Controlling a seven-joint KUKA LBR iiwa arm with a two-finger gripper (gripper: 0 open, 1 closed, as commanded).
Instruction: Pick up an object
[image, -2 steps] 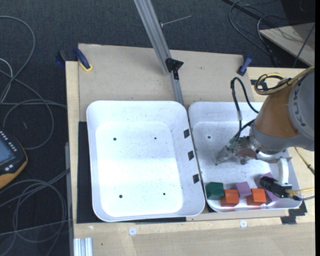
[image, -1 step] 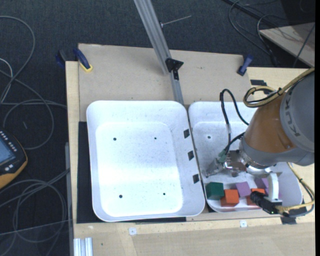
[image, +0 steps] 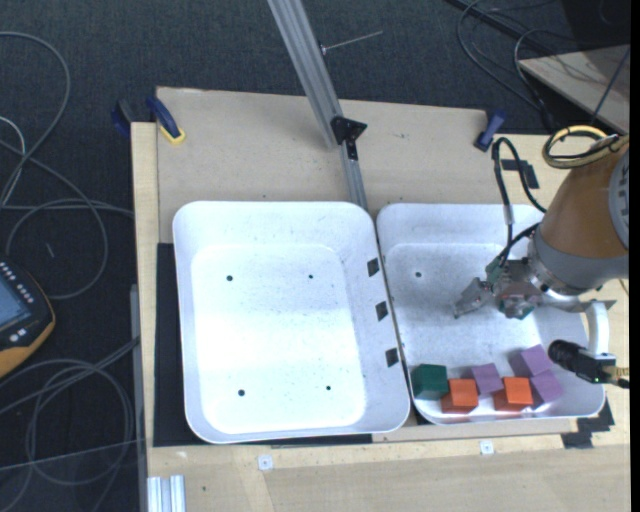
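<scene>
My gripper (image: 478, 290) hangs over the middle of the right bin (image: 440, 250), open, with nothing between its fingers. Several small blocks lie along that bin's near edge, below and right of the gripper: a green block (image: 431, 380), an orange block (image: 461, 395), a purple block (image: 487, 377), a second orange block (image: 517, 391) and a larger purple block (image: 540, 365). The gripper is well apart from all of them.
The left bin (image: 270, 320) sits beside the right one, with a row of black clips (image: 382, 310) on the divide. A metal pole (image: 320, 90) slants down to the bins' far edge. Cables trail from the arm's wrist (image: 575, 240).
</scene>
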